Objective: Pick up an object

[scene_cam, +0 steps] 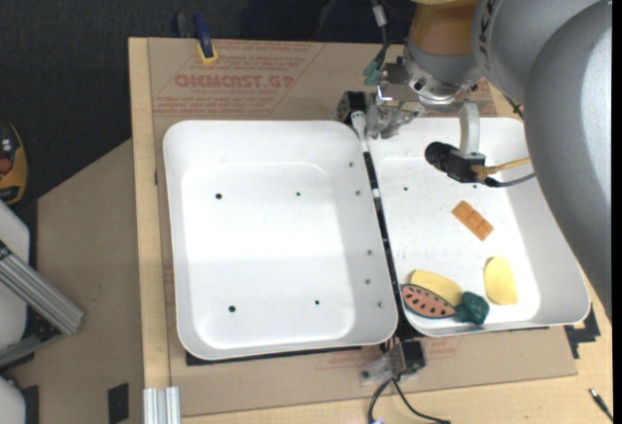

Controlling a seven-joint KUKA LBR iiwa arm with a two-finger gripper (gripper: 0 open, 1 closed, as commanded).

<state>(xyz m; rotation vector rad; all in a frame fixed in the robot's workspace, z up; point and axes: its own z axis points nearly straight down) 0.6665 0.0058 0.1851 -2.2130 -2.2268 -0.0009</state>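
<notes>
Camera view: flat orange rectangle (472, 220), yellow oval (501, 281).

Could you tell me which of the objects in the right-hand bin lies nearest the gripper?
The flat orange piece, alone mid-bin, lies closest to the gripper; the watermelon slice, teal item and both yellow pieces sit along the front edge.
</notes>
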